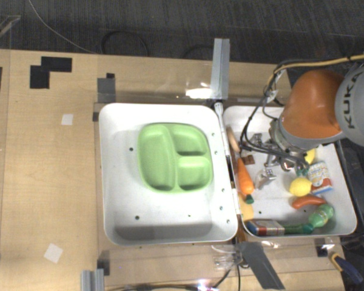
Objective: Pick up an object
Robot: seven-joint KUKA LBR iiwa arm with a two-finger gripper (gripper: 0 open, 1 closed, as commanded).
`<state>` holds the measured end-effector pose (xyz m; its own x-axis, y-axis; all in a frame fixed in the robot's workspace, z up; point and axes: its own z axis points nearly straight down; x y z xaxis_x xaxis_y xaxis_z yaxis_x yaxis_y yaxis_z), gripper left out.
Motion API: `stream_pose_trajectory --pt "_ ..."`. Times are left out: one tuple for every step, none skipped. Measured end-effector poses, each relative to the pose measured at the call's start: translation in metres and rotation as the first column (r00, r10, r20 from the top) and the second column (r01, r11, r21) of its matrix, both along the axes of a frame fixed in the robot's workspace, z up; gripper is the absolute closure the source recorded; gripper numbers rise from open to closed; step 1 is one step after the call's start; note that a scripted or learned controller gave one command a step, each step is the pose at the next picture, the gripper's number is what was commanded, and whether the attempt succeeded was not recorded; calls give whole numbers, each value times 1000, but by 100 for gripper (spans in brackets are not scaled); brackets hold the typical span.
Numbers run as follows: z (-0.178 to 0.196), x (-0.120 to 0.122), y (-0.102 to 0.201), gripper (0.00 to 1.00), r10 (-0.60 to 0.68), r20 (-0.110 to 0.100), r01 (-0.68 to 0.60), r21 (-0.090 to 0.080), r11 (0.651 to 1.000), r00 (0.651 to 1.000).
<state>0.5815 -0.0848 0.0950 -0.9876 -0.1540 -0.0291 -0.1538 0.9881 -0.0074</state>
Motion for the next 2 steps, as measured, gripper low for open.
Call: stream_pose_trajectory --pt "0 -50 -22 0 -60 2 60 2 998 998" --pt "21 -20 -87 0 10 -17 -10 -1 1000 1000"
